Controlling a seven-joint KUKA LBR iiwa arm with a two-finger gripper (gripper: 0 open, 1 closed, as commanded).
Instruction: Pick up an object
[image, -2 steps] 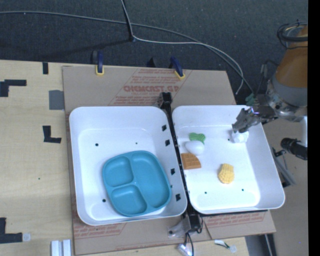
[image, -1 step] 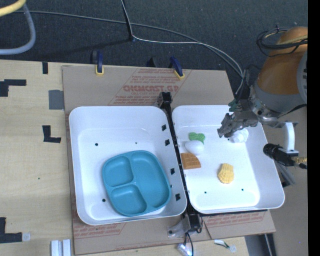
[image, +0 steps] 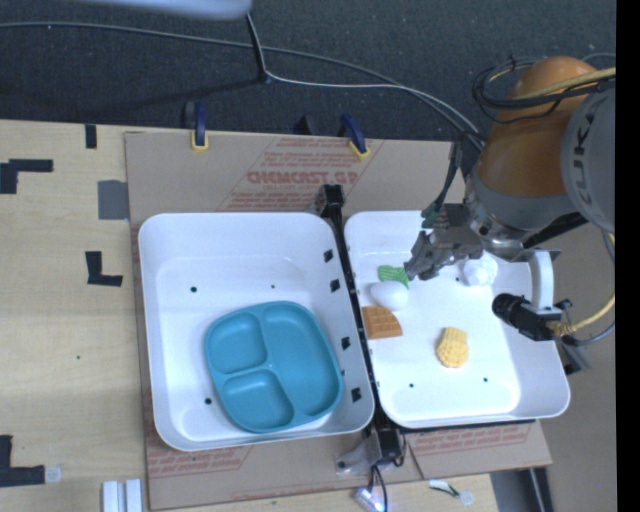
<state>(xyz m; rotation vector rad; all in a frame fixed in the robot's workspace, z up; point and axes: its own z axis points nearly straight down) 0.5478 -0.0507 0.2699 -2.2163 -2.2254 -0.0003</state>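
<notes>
Nearest the camera, the left bin (image: 160, 300) holds a blue divided plate (image: 272, 366). Right of the divider, the right bin (image: 500, 395) holds a white egg-like piece (image: 390, 294) touching a tan waffle (image: 381, 322), a green item (image: 392, 273) just above them, a yellow corn piece (image: 452, 347) and a white lump (image: 480, 271). The gripper (image: 428, 256) hangs low beside the green item; whether its fingers are spread or closed I cannot tell, and nothing shows between them. Judging by this, no object is lifted yet: grasping and raising are left.
</notes>
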